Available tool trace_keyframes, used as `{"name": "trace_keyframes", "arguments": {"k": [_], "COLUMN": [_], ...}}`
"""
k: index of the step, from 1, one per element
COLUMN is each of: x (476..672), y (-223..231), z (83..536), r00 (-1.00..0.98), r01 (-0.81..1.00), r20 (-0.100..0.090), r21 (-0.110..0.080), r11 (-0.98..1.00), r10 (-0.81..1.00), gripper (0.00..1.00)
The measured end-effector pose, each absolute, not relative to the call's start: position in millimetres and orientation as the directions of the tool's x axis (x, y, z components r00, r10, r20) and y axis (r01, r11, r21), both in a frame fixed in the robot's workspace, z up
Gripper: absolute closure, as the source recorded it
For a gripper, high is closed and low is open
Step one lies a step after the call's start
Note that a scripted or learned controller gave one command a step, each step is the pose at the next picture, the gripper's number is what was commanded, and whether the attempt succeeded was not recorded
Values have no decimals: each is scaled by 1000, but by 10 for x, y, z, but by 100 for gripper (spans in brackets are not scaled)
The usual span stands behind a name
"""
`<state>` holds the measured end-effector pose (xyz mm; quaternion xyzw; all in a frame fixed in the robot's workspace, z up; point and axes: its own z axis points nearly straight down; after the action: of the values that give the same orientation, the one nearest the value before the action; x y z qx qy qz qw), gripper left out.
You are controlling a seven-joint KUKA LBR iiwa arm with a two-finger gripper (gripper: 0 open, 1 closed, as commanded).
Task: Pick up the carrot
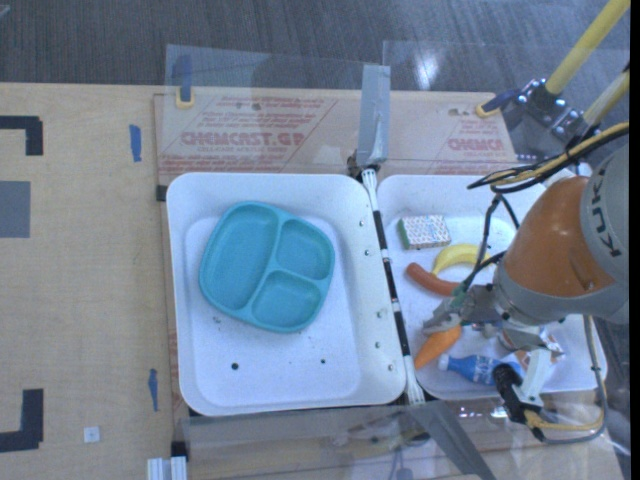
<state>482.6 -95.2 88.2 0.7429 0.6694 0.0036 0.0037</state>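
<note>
Carrot, a short orange tapered vegetable point(438, 348), lies near the front left corner of the right-hand shallow white bin point(400, 200), close to the divider between the two bins. The grey arm with its orange band reaches in from the right and hangs over this bin, and its two-finger gripper point(455, 318) sits just above and beside the carrot's thicker end. Whether it is spread or pressed together cannot be told from this slanted view, and nothing shows the carrot pinched. It looks placed for a downward approach on the carrot.

Near the carrot lie a reddish-orange sausage-shaped toy point(432, 280), a yellow banana point(455, 258), a small speckled white block with a green edge point(424, 231), and a blue and white bottle-like item point(475, 369) partly under the arm.

The left-hand white bin point(190, 218) holds a teal plastic plate with three compartments point(267, 265).

Behind the bins, clear panels carry red printing that seems to read "CHEMCAST GP"; the smaller lines are too faint to read. Part of a black "KU" shows on the arm's orange band.
</note>
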Motion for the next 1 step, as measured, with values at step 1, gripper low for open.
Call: {"name": "trace_keyframes", "arguments": {"k": [1], "x": [4834], "y": [-969], "z": [984], "r00": [108], "r01": [994], "r20": [0], "r21": [14], "r11": [-108], "r10": [994], "gripper": [100]}}
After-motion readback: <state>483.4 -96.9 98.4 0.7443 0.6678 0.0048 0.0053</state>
